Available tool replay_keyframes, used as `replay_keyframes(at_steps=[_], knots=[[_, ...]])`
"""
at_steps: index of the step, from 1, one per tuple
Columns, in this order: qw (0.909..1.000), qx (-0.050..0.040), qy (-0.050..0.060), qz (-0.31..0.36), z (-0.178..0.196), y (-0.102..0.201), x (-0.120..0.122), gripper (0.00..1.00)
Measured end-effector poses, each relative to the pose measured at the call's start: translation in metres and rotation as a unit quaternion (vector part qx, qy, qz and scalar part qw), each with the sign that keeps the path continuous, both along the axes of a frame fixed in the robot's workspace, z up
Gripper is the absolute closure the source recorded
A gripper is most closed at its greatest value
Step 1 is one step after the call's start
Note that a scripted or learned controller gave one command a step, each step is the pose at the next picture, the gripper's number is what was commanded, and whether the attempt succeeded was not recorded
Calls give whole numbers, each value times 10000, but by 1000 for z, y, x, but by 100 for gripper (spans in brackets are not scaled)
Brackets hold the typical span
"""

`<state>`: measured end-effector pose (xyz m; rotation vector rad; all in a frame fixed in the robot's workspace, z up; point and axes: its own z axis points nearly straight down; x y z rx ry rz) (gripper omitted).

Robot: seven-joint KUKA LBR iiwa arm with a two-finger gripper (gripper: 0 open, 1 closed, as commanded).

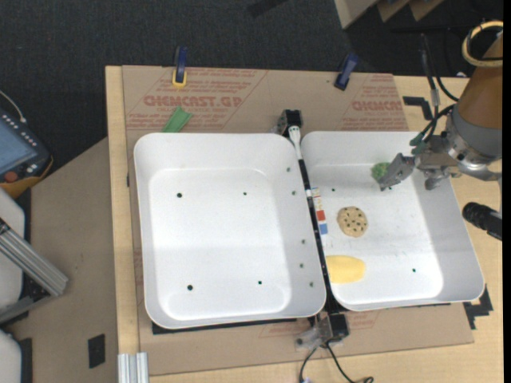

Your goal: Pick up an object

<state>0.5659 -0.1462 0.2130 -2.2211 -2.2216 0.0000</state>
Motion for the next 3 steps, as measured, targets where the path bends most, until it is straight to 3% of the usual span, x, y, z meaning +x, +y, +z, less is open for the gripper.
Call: replay_keyframes(at_steps=[1, 2, 3], knots=[[10000, -8, -21, 4, 11, 0, 1, 100], [10000, -29, -32, -37, 76, -69, -53, 100], [10000, 27, 43, 18, 15, 5, -87, 100]])
